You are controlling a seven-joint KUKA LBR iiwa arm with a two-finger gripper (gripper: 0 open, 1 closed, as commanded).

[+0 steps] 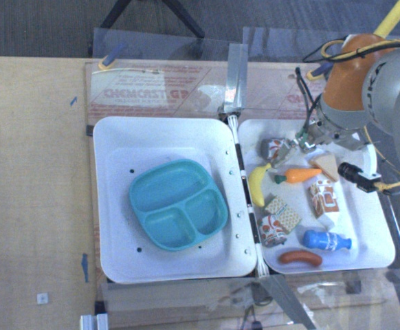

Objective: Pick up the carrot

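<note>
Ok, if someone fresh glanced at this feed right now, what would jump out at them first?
Probably the blue divided plate, sitting alone in the left bin. Next, the clutter in the right bin: an orange carrot near its middle, a yellow banana along its left wall, a blue bottle and a red sausage toward the near edge. The gripper hangs above the carrot's far side.

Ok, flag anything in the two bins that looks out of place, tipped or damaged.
Nothing looks damaged or spilled. The blue bottle lies on its side in the right bin, among loosely scattered toy food such as the carrot and banana. The blue divided plate sits askew in the left bin.
</note>
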